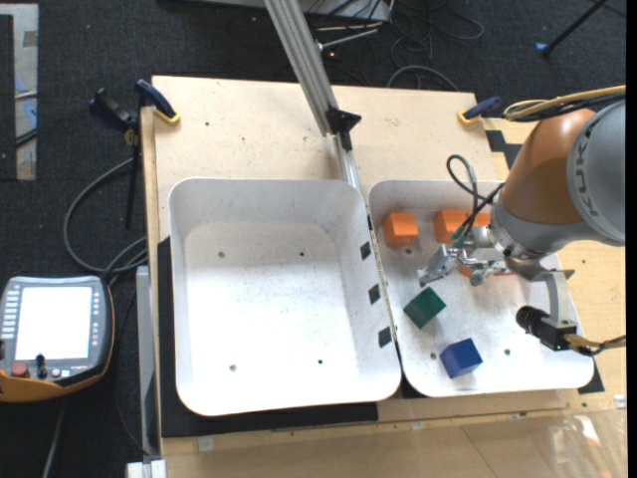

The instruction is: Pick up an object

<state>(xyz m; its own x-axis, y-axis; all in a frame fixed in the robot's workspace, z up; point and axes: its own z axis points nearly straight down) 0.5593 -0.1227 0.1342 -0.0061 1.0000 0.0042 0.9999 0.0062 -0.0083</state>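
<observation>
Dark carpeted floor strewn with cables, a teach pendant (55, 339) lying at the left, and on the pale wooden table (259, 132) two shallow white bins side by side. Left bin (269, 292) bare; right bin (518, 361) carrying four blocks: an orange cube (402, 228) near the dividing wall, a second orange block (450, 225) just beside it and partly hidden by the wrist, a dark green cube (425, 307) lower down, a blue cube (461, 357) nearest the front rim. Grey-and-orange arm (567, 182) reaching in from the right, its claw (445, 262) low over the right bin, between the orange blocks and the green cube. Nothing visible between the fingers; whether spread or closed, impossible to tell at this size and angle. Judged from this: task barely begun. Approach apparently under way, with all four blocks resting on the bin floor. No grasp yet, no lift. Left to do: settle on one block, close on it, raise it clear. Likeliest candidates by nearness: the green cube or the second orange block.
</observation>
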